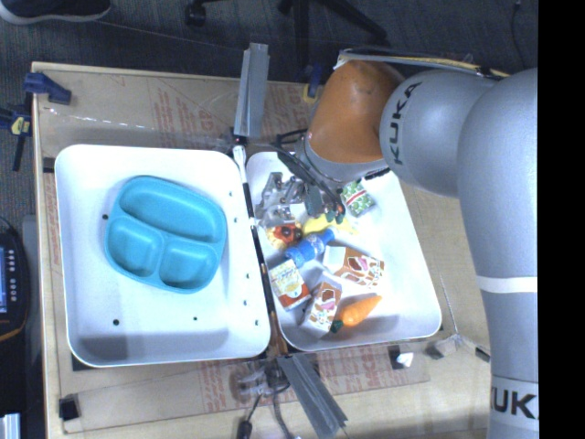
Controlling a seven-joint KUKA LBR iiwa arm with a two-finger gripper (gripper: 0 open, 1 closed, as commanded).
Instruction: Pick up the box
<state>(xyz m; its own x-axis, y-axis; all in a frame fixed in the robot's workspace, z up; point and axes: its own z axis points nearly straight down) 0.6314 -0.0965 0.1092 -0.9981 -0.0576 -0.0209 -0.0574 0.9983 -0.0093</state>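
Over the right shallow white bin (416,273) the grey arm (475,154) with its orange band (352,108) reaches in from the right, metal two-finger gripper (279,199) down at the bin's upper-left corner, close to the divider between bins. Finger state — cannot tell, the tips blur into the clutter below.

Small box with orange-and-white printed faces (358,265) lies flat near the middle of the right bin, apart from the gripper, lower and to the right of it. Blue plastic bottle (309,246) lies tilted just left of the box, touching or nearly so. Second small printed carton (324,305) sits below the box, and a red-and-white carton (287,283) sits left of that by the bin wall. Orange carrot-shaped toy (358,310) lies at the lower edge. Green-and-white packet (359,198) rests near the wrist — a yellow item (317,221) sits just below the gripper.

Left white bin (82,318) holds a light-blue plastic divided tray (166,232), three compartments, lying flat.
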